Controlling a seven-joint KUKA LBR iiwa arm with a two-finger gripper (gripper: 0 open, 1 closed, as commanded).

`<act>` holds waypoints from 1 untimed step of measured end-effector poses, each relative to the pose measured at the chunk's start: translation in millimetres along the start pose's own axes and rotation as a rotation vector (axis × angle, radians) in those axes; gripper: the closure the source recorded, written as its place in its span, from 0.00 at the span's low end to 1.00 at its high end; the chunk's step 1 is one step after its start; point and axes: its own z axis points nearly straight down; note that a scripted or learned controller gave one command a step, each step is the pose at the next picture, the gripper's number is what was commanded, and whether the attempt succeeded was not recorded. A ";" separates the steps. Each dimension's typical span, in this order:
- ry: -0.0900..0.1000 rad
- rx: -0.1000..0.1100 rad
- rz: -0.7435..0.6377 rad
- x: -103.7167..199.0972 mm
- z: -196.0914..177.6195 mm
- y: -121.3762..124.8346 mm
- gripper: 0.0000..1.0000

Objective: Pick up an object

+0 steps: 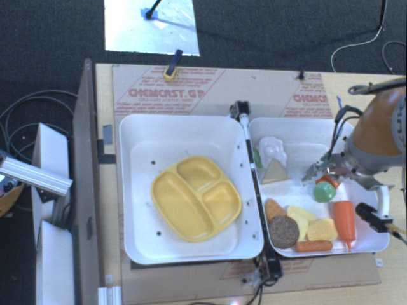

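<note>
The right white bin (299, 127) holds several toy foods. A green ball with a red top (324, 192) lies near the bin's right side, with an orange carrot (344, 222) just below it. My gripper (321, 173) hangs directly over the green ball's upper edge, at the end of the grey arm with the orange band (380, 131). The arm's wrist hides whether the gripper touches the ball. Further left lie a white piece (272, 149), a beige wedge (275, 171), a brown patty (284, 231), yellow pieces (304, 216) and a red sausage (313, 246).
The left white bin (146, 138) holds a yellow divided plate (196, 197). A black-and-white divider rail (249, 151) runs between the bins. A green item (257, 158) lies against the right bin's left wall. Cables lie on the floor at the back right.
</note>
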 end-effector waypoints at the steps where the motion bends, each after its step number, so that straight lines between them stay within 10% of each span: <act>1: 0.008 0.001 -0.006 -1.3 -155.6 28.7 0.00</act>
